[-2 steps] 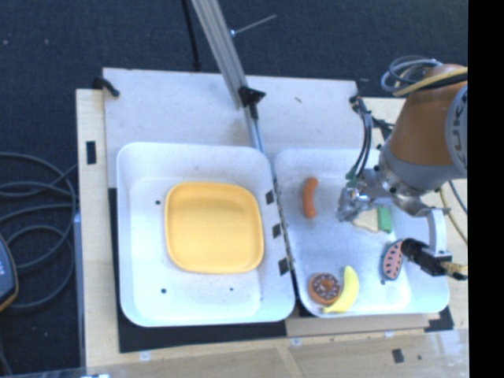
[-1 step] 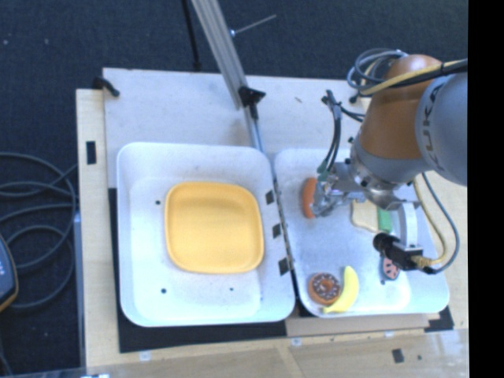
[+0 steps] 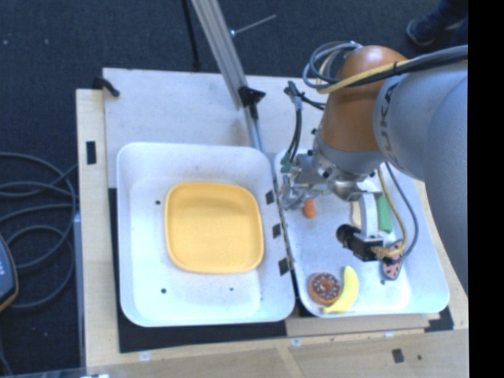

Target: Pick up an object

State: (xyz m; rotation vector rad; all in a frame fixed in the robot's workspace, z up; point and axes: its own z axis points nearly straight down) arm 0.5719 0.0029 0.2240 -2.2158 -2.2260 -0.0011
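Orange and small, a carrot-like piece (image 3: 309, 209) lies in the right bin (image 3: 421, 290) near its left wall, just below and right of the jaws (image 3: 292, 189), close enough to be the likely target. Whether they are released or clenched I cannot tell (the wrist hides them). Its long axis looks roughly upright in view.

Bright, even light from overhead washes the white bins (image 3: 134, 211) nearly flat, with only faint shadows; the dark floor (image 3: 47, 22) looks grainy, and the whole picture is slightly soft
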